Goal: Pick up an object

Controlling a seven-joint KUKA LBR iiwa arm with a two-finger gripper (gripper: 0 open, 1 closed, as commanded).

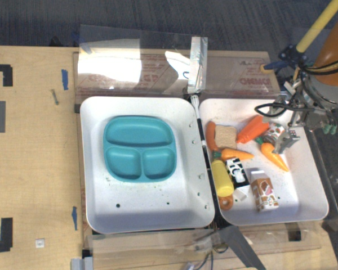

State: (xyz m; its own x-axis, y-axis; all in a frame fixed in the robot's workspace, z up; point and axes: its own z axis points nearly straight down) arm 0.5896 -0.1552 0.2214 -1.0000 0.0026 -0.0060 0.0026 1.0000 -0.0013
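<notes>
Orange plastic carrot [275,157] at 5 o'clock of the gripper [285,139] looks light, stiff and slippery. You should grip its thick end. I cannot tell the claw's opening.

two white bins [96,207] on wooden bench [28,151]

The arm [327,55] is seen coming in from the upper right, with just a bit of orange showing near the edge and dark cables bunched around the wrist [304,103]. The gripper [283,142] is angled down and to the left, low over the right-hand side. How its fingers are set can't really be made out.
</notes>
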